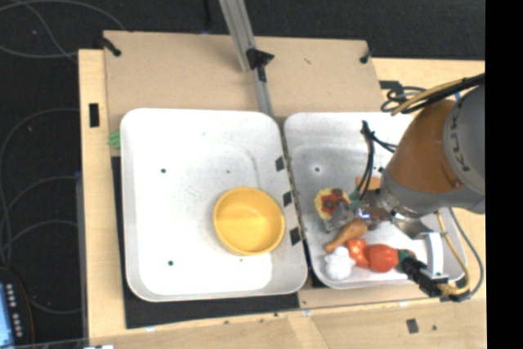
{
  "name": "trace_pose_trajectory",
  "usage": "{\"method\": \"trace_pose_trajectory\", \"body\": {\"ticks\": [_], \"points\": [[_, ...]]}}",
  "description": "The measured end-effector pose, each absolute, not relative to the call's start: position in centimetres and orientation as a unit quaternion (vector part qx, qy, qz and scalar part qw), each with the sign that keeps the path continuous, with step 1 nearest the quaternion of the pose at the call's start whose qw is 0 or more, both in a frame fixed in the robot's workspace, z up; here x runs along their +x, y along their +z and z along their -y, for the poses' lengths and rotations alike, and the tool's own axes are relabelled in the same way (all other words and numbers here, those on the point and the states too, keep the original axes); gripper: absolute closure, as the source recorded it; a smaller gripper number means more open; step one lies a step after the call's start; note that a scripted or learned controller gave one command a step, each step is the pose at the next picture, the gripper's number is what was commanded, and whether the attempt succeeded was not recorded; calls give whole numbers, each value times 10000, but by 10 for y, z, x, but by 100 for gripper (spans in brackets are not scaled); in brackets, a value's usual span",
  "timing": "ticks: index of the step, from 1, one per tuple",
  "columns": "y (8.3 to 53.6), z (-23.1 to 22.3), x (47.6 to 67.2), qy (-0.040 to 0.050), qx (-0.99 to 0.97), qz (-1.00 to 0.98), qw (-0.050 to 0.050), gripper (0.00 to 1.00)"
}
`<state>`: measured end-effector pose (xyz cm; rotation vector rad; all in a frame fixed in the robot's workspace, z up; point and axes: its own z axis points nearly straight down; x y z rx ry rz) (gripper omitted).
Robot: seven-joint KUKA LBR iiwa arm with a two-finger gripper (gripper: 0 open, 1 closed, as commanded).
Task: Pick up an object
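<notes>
the arm [433,159] reaches into the right bin [327,139], its end effector [365,212] low among a cluster of small things; whether it is spread or pinching cannot be told. beside it lie a multicoloured toy [331,202], an orange drumstick shape [346,234], a red object [379,257] and a white ball [337,265]. a yellow bowl [248,221] sits in the left bin [180,176]. no writing is readable.

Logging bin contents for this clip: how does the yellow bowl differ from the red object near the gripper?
The yellow bowl lies in the left bin, while the red object lies in the right bin. The bowl is much larger and stands alone, open side up; the red object is small and crowded against a white piece and an orange-brown piece. The arm hangs over the red object's bin, not the bowl's. Both rest on a bin floor.
</notes>
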<state>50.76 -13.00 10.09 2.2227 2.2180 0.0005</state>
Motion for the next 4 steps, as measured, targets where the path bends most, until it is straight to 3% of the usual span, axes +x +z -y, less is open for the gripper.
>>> {"method": "trace_pose_trajectory", "body": {"ticks": [1, 4], "points": [[111, 130, 509, 22, 7095, -7047, 12, 100], [285, 115, 502, 2, 7060, -7082, 16, 100]]}}
